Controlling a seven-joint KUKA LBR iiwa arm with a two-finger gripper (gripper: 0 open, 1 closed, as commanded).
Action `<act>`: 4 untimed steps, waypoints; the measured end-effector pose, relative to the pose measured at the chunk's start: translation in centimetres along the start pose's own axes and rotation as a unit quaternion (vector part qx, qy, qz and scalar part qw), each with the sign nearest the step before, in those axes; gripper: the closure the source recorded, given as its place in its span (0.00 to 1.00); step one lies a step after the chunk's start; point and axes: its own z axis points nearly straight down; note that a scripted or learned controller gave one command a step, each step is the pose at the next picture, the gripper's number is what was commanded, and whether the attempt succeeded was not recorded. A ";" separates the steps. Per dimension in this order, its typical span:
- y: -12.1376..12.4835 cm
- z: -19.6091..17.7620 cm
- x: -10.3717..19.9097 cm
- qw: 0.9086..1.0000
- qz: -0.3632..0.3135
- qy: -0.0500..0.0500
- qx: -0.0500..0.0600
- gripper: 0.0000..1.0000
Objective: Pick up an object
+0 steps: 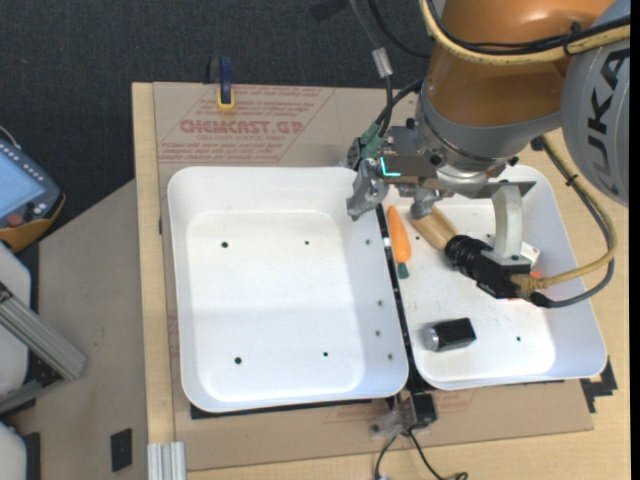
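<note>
Counting left to right: two white bins side by side on the bench. Left bin (200, 208): bare floor with four black dots, all open room. The brown board (300, 103) under both bins reads "CHEMCAST GP" in red, with smaller print below it too small to read. One blue-and-yellow clamp (224, 83) sits on its far edge.

Gripper (392, 204) is at the far end of the shared bin walls. Jaws look apart, nothing clamped.

Right bin (570, 338) holds three things:
- One orange pen (398, 236), green near end, lying tight along the dividing wall, far tip under the jaws.
- One tan cylinder (432, 230) just right of it.
- One black-and-silver block (448, 334) near the front edge, free floor all round.
</note>
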 end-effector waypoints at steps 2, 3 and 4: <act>-0.1 1.0 -0.5 1.000 0.002 0.000 0.005 1.00; -0.1 0.9 -0.5 1.000 0.001 0.000 0.003 0.00; -0.1 -0.2 -0.4 1.000 0.001 0.000 0.002 1.00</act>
